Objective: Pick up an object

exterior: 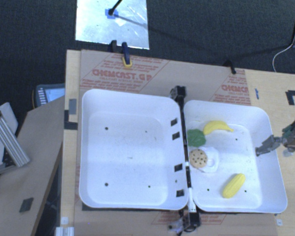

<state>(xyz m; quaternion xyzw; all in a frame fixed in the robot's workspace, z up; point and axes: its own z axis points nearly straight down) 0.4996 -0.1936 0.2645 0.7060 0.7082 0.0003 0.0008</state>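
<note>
Two yellow toys, banana (pixel 218 127), corn cob (pixel 233 185), right bin (pixel 272 169)

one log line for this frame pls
hand at right bin right wall, holding nothing | right bin: banana, green leaf, cookie, corn cob | pick not done

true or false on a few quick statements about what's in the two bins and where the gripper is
1. The banana lies in the right bin. True.
2. The cookie sits in the left bin. False: it is in the right bin, near the divider.
3. The gripper is at the right bin's right rim, with nothing visible between its fingers. True.
4. The corn cob is touching the banana. False: they lie apart, the corn nearer the front.
5. A green leafy piece lies just beside the banana. True.
</note>
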